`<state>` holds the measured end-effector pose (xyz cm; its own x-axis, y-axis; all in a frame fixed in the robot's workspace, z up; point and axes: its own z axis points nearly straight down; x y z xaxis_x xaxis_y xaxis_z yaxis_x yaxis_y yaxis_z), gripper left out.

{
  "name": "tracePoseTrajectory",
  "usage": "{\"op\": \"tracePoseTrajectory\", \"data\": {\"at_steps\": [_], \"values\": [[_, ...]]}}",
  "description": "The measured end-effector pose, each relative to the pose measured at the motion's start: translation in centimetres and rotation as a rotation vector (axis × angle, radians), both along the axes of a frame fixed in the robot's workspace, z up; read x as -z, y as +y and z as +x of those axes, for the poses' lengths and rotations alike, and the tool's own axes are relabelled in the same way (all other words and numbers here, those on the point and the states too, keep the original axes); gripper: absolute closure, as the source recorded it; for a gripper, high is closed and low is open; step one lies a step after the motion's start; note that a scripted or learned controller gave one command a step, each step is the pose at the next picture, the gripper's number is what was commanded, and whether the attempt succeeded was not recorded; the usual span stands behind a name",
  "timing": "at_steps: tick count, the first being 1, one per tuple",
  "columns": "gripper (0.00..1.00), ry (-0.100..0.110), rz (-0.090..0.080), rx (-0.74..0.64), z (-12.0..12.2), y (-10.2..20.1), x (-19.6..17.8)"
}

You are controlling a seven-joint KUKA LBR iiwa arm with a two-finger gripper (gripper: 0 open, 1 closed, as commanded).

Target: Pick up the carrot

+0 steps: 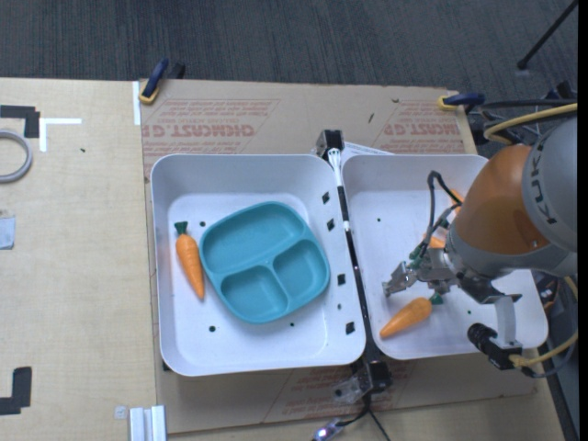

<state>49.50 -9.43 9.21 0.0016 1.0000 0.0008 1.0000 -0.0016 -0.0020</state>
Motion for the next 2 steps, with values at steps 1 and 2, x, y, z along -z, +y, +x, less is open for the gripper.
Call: {"op": "tracePoseTrajectory", "data": {"at_steps": [1,2], "values": [[0.0,0.0,0.0,0.0,-1.8,0.2,0.0],[0.0,-0.002,-0.002,-0.002,3.9,-1.2,-6.7]]}}
